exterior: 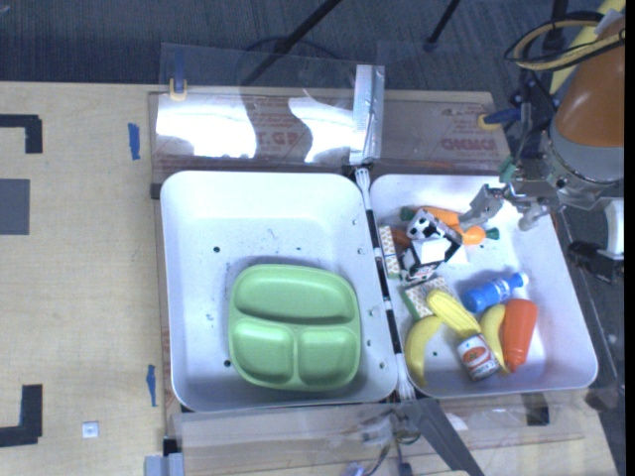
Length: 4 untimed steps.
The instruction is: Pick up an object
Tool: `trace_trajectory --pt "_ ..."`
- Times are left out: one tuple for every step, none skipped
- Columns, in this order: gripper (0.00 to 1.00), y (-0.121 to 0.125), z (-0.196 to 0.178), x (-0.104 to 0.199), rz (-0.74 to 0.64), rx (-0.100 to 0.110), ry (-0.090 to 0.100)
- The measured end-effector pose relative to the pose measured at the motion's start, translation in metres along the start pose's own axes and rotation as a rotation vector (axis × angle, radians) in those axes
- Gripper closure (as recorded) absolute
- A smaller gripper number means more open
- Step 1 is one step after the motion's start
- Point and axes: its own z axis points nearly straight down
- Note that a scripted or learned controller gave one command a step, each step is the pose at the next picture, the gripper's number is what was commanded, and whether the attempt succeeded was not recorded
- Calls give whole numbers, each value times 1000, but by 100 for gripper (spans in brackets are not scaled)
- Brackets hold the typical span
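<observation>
Glossy white plastic on both bins (pixel 198 206), glare bouncing off the clear sheet (pixel 258 117) behind them. The green tray (pixel 295 327) looks smooth, matt plastic. Pale wood-look tabletop (pixel 79 266), matt. The orange carrot (pixel 518 330) and yellow banana (pixel 421 345) show a plasticky sheen.
</observation>
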Motion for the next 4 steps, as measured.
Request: trace_trajectory --pt "0 47 89 -6 -78 -2 -1" --pt "0 73 143 -41 -50 4 5" --pt "100 72 134 -37 -54 16 12" --pt "0 73 133 -38 -54 9 10"
